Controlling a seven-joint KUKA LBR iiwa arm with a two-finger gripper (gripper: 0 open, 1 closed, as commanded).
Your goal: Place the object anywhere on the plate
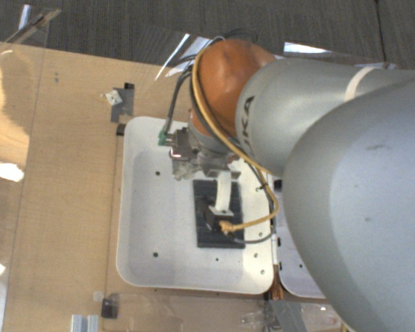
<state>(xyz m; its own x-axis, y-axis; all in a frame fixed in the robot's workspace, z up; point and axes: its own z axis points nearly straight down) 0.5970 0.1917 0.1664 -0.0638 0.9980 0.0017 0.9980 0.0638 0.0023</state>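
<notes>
My gripper [183,168] hangs over the far middle of the left white bin [141,250], close to its floor. The grey arm with its orange band [228,69] reaches in from the right and covers the bin's far right corner and most of the right bin. No object or plate can be made out around the gripper from this angle.
A sliver of the right white bin [300,280] peeks out under the arm. Small black fixtures sit on the wooden bench at the left bin's far left corner [125,101] and near its front edge [110,307]. Bare bench lies to the left.
</notes>
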